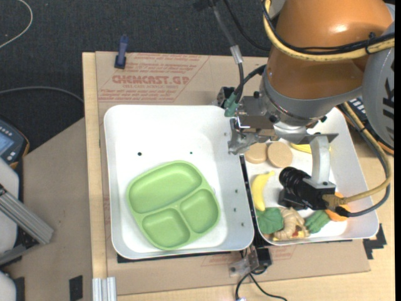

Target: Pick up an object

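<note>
The gripper (266, 130) is placed low over the right bin (360, 168), just above two tan discs (269, 154). Whether it is open cannot be told. A flat disc may be pushed aside, not grasped, because the banana (259, 190) lies near.

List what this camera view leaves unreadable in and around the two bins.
Camera view, all four:
1. Right bin: its far half is hidden under the arm.
2. Yellow item behind the tan discs: mostly covered by the arm, shape unclear.
3. Small toys at the right bin's near edge: overlapping, too small to name.
4. Blue object on the cardboard sheet: too small to identify.
</note>
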You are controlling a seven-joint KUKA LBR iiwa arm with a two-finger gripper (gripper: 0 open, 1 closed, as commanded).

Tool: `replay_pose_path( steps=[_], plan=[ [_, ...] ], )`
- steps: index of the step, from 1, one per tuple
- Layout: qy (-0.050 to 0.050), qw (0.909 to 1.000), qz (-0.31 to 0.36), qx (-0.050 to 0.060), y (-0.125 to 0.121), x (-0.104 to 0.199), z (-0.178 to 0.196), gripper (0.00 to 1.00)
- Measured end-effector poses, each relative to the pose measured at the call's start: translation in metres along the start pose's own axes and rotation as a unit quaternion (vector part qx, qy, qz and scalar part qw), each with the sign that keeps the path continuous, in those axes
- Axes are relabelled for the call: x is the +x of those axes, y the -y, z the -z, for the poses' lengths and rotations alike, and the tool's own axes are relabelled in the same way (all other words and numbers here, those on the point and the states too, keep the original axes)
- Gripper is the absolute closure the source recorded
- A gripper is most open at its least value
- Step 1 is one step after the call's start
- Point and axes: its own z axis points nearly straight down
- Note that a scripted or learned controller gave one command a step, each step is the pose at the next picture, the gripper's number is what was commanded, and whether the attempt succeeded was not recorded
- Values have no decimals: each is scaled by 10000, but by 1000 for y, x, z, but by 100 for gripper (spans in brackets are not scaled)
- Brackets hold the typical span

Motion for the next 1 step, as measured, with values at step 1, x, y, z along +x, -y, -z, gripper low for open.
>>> replay_pose_path(
  steps=[1],
  plan=[
    [0, 10000, -18, -22, -1, -2, 12, 100]
  ],
)
